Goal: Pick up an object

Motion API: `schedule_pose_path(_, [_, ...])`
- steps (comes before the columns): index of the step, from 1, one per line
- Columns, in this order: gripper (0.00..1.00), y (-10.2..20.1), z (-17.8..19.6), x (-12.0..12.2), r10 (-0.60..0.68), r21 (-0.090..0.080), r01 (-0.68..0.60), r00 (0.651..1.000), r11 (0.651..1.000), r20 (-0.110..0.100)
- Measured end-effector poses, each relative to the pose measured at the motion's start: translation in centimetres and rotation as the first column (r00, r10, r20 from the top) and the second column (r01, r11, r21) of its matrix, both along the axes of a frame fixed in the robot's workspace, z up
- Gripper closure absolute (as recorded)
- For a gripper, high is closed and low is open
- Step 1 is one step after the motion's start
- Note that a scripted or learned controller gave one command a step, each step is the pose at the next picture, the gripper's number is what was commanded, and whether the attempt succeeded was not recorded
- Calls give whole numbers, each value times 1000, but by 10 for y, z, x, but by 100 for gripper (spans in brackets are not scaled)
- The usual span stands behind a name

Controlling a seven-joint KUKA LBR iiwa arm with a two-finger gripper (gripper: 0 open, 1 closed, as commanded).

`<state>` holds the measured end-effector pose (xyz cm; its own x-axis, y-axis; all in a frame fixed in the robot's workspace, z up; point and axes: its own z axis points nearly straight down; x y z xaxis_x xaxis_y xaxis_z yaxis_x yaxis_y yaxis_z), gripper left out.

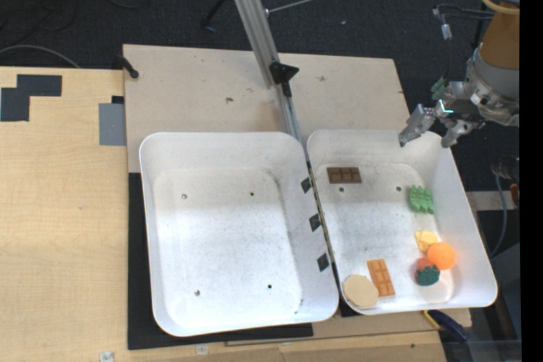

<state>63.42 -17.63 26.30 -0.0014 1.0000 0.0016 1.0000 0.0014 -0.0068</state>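
Spanning the lower half of the camera view, the table (51, 208) is seen as a pale wooden surface at the left with a beige board behind the bins; two shallow white bins are set on it side by side, touching along their inner walls. The left bin (222, 150) is the larger of the two; the right bin (469, 216) is narrower and carries all the small things. A slanted aluminium bar (254, 21) is laid from the top of the view down to the gap between the bins. The arm (501, 47) is seen at the upper right, its orange band above a grey wrist; the gripper (431, 126) is held above the far right corner of the right bin, apart from everything in it. Its fingers (413, 129) are seen spread apart, and nothing is held between them.

The things that may be picked up are all found in the right bin; a brown chocolate bar (344, 175) is laid near the far wall; a green toy (421, 199) is placed near the right wall; a tan wafer (381, 277) is laid near the front, touching a pale round biscuit (361, 292) beside it. An orange ball (441, 256) is set at the right wall, with a small yellow piece (426, 239) just behind it and a red and green piece (427, 273) just in front of it.
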Motion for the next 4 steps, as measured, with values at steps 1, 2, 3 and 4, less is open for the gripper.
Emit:
schedule_pose_path(1, [0,0,3,1,3,-1,-3,1000,1000,4])
schedule_pose_path(2, [0,5,-61,-4,0,1,0,1000,1000,-2])
schedule_pose_path(3, [0,7,-126,-4,-1,0,1,1000,1000,-2])
schedule_pose_path(4, [0,8,-174,-5,-2,-1,2,1000,1000,2])
